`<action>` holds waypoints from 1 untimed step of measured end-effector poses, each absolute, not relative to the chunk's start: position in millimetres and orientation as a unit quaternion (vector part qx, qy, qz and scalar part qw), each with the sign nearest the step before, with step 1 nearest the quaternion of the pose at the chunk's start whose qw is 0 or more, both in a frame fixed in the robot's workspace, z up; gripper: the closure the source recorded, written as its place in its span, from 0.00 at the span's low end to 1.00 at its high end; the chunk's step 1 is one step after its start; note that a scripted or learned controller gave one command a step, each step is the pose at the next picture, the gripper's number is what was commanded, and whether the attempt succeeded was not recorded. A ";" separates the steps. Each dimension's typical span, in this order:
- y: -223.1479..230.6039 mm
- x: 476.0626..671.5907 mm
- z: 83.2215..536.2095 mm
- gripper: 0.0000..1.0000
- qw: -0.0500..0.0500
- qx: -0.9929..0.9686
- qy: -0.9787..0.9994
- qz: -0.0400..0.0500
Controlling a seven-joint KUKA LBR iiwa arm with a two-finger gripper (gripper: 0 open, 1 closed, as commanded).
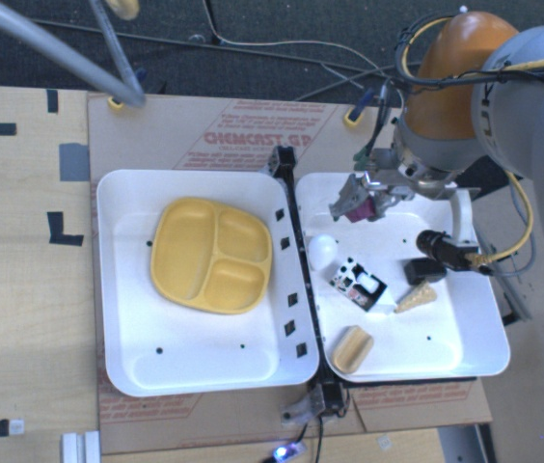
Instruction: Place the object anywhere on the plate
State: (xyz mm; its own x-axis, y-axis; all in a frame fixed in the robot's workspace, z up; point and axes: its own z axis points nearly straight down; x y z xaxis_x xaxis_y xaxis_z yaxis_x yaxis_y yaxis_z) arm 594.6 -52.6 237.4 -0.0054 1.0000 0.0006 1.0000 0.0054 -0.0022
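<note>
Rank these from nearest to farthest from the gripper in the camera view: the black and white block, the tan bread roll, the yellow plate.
Measured from the gripper:
1. Black and white block, just below it in the right bin.
2. Tan bread roll, at that bin's near edge.
3. Yellow plate, across the divider in the left bin.

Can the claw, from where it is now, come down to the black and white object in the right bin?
Probably yes. The claw sits over the right bin, up-left of the black and white object. That object lies apart from the white ball and the wedge, with nothing over it.
</note>
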 end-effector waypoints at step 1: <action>0.2 591.3 239.4 1.00 0.001 -0.705 -0.709 0.000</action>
